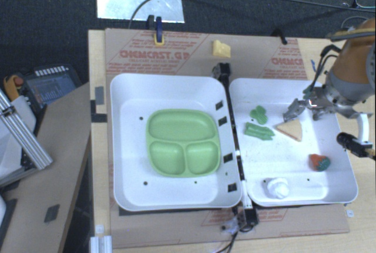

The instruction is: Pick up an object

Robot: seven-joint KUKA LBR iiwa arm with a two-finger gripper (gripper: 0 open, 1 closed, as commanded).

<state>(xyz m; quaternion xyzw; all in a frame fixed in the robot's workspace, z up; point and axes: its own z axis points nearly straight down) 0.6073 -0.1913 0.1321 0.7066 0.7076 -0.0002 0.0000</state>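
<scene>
The jaws (295, 110) hang over the right bin (338, 187), just above the wedge (291, 130); how wide they stand I cannot tell. Left of the wedge lie two green pieces (258, 124), a strawberry (319, 162) to its lower right.

A green three-compartment tray (181, 142) sits in the left white bin (126, 146). A yellow block (221, 49) lies on the cardboard sheet (194, 55) beyond both bins. A handheld control pendant (49, 87) rests on the side table (56, 158).

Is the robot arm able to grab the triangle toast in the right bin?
Probably yes. The gripper hovers right beside the toast, with bare bin floor around it. The green pieces lie apart to its left, so nothing blocks the way.
</scene>
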